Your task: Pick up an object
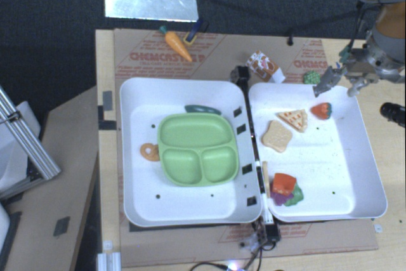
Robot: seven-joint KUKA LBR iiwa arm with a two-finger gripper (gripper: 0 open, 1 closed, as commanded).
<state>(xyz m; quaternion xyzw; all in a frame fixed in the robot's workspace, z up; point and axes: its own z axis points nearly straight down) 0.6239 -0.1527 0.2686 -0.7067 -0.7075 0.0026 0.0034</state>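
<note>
White plastic forms two shallow bins set side by side on the bench. The left bin (133,136) is occupied by a green divided tray (198,149), with a small orange pretzel (150,152) beside the tray's left edge. In the right bin (361,162) a strawberry (321,110) is seen near the far right corner, a pizza slice (292,119) and a bread slice (276,136) nearer the middle, and a red and purple toy (285,188) near the front left corner. The gripper (341,81) is held above the far right corner, fingers spread, nothing between them. A carrot (177,45) lies on the bench beyond the left bin.
</note>
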